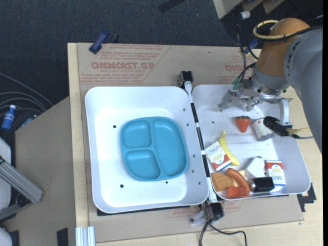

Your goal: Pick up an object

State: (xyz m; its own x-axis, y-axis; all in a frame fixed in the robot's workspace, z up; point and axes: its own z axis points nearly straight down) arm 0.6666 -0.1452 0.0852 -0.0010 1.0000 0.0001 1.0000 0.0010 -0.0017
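- I'm looking down on a pale wooden bench (pixel 128 60) printed with red lettering, dark carpet beyond it and loose cables at the left edge.
- Left: the shallow white plastic bin (pixel 100 152) holds one smooth, glossy turquoise divided plate (pixel 154 148) with three compartments — nothing graspable for this job, I'd judge.
- Right: the second shallow white bin (pixel 294 163) carries the candidates. A small red strawberry-shaped toy (pixel 243 123) lies alone near the top; a slim yellow banana-shaped toy (pixel 229 151) leans against a red-and-white carton (pixel 220 160); lower down an orange sausage-shaped toy (pixel 237 177), a tan cracker-like piece (pixel 220 181) and a black block (pixel 262 184) crowd together.
- The metal two-finger gripper (pixel 241 99) hangs near the bin's upper end, just above the strawberry; its fingers look spread apart, clamping nothing.
- Risks as I judge them: the strawberry's rounded, slick skin could squirt out sideways on closing — and a descent into the lower cluster could jam against neighbours or the bin wall.
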